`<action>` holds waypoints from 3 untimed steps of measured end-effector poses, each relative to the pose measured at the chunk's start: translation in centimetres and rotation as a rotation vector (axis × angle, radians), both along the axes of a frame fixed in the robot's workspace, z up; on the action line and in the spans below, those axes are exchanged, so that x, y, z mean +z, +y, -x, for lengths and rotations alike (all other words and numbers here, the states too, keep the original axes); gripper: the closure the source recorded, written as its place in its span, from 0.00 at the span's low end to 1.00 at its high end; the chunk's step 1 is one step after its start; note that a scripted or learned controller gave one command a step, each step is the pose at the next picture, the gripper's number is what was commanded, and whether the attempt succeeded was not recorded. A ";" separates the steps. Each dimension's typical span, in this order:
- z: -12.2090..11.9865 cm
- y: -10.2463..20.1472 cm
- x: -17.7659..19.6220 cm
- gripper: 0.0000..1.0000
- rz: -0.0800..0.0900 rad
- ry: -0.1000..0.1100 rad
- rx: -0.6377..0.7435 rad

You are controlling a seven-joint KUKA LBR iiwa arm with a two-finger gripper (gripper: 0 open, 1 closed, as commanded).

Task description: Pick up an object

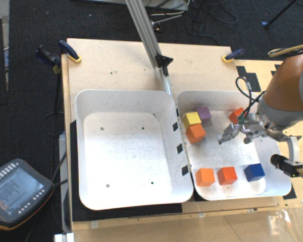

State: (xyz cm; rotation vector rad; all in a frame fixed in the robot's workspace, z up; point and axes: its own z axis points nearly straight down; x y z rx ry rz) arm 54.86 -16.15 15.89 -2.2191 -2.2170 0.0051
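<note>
While I watch from the overhead cam, the gripper hangs over the right bin, fingers spread apart w/ nothing between them afaict. Blocks in that bin: yellow cube touching a purple cube and an orange cube near the left wall, a red-orange block just behind the gripper, then 3 along the front: orange, red-orange, blue. Left bin sits alongside.
</note>
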 end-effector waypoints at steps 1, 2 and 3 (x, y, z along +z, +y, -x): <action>-0.3 -0.1 -6.3 0.00 0.000 0.000 0.000; -0.5 -0.2 -4.9 1.00 0.002 -0.008 0.000; -0.8 0.0 -0.6 1.00 0.003 -0.010 0.003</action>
